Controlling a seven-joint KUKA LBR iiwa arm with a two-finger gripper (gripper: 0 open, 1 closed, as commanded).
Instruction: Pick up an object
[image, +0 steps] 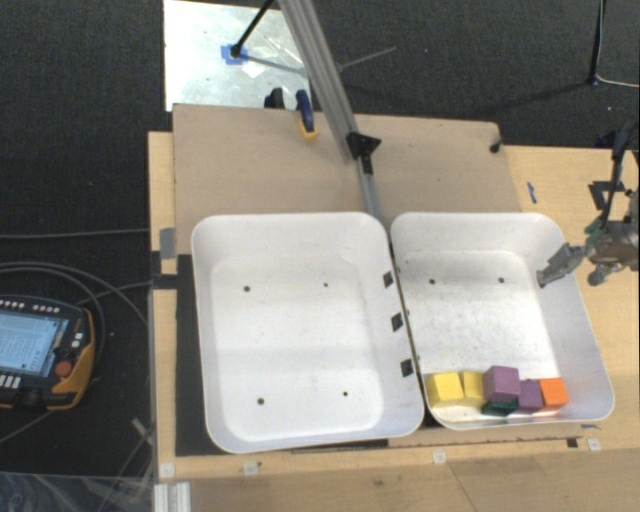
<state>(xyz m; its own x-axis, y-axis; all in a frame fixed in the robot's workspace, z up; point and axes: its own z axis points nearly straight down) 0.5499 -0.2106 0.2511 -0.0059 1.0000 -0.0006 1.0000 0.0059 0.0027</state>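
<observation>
Several small blocks lie in a row along the near wall of the right bin (480, 262): two yellow blocks (453, 388), a purple block (502, 381) with a dark green one (499, 406) in front of it, a smaller purple block (530, 395) and an orange block (553, 392). My gripper (572, 274) hangs over that bin's far right rim, well away from the blocks. It is open, with nothing between its fingers.
The left bin (300, 235) adjoins the right one, joined by black clips. A slanted metal pole (330, 85) crosses the bench's far side. A teach pendant (40, 350) lies on the floor at the left.
</observation>
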